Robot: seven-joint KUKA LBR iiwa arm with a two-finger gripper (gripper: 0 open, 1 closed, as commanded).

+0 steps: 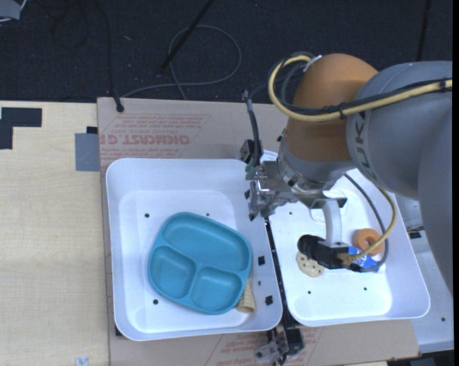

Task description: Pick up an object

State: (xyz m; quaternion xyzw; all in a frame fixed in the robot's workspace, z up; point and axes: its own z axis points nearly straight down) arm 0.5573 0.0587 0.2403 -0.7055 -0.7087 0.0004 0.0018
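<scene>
- Nearest the lens is the grey arm with its orange band, reaching in from the right above the right bin.
- Its pincer hangs over the seam where the two bins meet, just beyond the plate's far right corner. I cannot tell how far it is open, and nothing can be seen in its grip.
- A blue plate lies flat in the left bin, turned cornerwise to the walls. Its one big compartment runs from upper left to lower right on the far side, and two small ones sit on the near side.
- A tan wedge pokes out from under the plate's near right edge, close to the bin wall.
- In the right bin, a pale spotted biscuit lies near the middle. An orange ring and a small blue thing sit to its right, close together.
- Both bins rest on printed cardboard on a pale table. Dark floor with loose cables lies beyond.
- Bare white floor shows along the left bin's far and left sides and across the right bin's near half.
</scene>
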